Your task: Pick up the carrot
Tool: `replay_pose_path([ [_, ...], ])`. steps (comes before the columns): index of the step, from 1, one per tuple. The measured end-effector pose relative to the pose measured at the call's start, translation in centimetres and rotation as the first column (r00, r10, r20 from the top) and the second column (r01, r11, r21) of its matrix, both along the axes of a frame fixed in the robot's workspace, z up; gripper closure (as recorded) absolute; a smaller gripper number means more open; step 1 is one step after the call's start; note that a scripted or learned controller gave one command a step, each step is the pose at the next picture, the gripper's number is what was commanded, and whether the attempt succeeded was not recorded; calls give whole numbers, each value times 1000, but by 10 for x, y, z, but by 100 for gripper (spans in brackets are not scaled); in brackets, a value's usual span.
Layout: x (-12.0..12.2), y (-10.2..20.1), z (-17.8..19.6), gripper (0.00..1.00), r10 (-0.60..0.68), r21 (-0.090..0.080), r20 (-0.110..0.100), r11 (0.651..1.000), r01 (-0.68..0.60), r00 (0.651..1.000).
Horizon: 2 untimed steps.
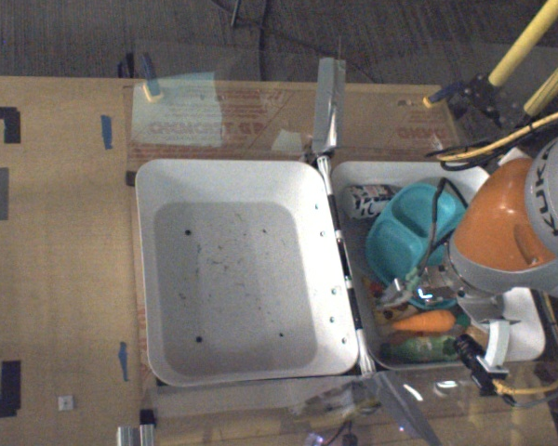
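The carrot (pixel 426 322) lies in the right bin (pixel 530 337), near its front edge, long axis running left to right. The gripper (pixel 426 293) hangs just behind and above it, beside a teal bowl (pixel 411 232). Grip state: cannot tell

You see two shallow white plastic bins (pixel 167 203), one orange carrot (pixel 426 322), and one teal divided bowl (pixel 411 235).

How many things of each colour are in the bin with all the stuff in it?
Orange: 1, the carrot
Teal: 1, the divided dish
Green: 1, an item below the carrot
White with dark print: 1, a can
Total: 4 that can be made out
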<state>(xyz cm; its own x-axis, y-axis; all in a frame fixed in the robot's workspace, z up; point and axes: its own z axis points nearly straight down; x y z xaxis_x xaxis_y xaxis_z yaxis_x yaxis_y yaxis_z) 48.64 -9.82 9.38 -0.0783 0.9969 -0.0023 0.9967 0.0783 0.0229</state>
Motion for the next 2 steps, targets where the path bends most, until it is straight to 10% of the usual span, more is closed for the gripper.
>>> replay_pose_path([
  [1, 3, 1, 11, 100, 2, -1, 9, 1000, -2, 1000],
  [2, 3, -1, 11, 0, 0, -4, 9, 1000, 0, 1000],
])
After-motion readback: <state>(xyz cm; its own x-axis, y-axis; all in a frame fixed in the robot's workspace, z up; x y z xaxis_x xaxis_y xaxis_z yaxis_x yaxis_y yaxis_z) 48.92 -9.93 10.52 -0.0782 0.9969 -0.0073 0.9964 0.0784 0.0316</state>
